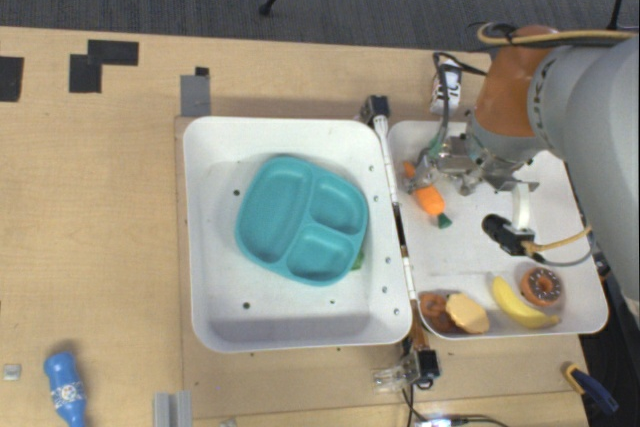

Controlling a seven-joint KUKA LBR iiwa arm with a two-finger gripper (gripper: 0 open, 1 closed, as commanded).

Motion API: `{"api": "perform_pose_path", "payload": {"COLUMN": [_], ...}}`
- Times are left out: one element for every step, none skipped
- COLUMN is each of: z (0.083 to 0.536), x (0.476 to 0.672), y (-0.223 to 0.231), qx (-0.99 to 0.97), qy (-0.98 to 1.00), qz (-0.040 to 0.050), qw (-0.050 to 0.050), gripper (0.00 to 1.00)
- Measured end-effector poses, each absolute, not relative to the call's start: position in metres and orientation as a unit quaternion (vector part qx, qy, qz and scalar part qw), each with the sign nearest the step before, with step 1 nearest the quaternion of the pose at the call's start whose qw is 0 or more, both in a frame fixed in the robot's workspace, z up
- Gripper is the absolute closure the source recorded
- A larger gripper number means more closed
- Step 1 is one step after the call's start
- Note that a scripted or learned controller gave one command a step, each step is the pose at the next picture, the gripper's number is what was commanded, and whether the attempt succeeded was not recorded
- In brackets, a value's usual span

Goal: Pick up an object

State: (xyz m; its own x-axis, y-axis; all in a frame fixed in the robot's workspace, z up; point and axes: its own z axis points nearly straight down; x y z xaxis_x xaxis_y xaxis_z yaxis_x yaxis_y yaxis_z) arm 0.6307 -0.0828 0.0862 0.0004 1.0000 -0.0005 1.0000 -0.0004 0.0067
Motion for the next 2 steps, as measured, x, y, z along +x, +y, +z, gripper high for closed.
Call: {"api": "perform_pose_path", "payload": {"z": [0.098,0.185], "x": [0.632,0.611], "y": [-0.083,-0.069], "qx": [0.706,0.606], "qy": [0.708,0.796], "qz": [0.0038,0.001], "qw": [0.005,0.001], "gripper": [1.0,1.0]}}
